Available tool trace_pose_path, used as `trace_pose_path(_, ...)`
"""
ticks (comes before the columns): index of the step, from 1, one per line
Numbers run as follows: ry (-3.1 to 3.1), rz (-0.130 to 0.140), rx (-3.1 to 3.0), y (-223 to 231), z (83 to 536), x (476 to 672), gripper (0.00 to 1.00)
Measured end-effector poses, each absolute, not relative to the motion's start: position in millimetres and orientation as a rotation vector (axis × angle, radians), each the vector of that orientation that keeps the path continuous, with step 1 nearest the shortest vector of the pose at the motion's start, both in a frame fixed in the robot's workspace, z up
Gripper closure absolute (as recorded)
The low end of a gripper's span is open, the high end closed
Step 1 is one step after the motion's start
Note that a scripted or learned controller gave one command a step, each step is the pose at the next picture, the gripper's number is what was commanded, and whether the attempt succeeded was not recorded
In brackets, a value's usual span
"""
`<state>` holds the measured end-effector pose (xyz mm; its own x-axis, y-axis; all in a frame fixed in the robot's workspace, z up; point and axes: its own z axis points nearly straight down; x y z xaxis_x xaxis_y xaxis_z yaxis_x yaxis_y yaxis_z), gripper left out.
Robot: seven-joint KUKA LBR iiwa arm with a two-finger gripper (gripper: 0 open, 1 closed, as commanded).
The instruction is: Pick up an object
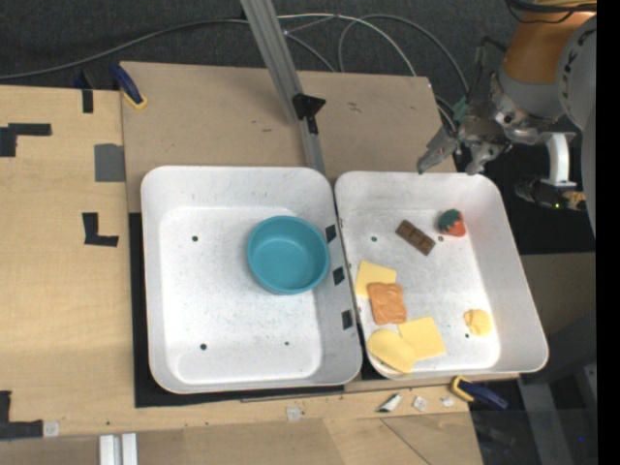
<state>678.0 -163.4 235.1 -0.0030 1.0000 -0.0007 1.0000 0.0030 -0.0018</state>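
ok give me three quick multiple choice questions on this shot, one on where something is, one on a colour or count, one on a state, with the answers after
1. Where does the bowl sit?
A. In the left bin
B. In the right bin
C. On the bare bench

2. What colour is the bowl?
A. Red
B. Teal blue
C. Yellow

3. How does the gripper stand relative to the objects?
A. Pressing on the bowl
B. Lifting the brown bar
C. Above the right bin's far rim, touching no object

Answers:
1. A, the bowl rests near the middle of the left bin.
2. B, its rim and inside are teal blue.
3. C, the gripper is at the right bin's far edge, apart from the brown bar and the other pieces.
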Motion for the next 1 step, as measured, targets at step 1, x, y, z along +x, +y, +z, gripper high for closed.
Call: trace_pose_path(1,-2.224,0.004,-2.218,-163.6,235.1,678.0,0.00)
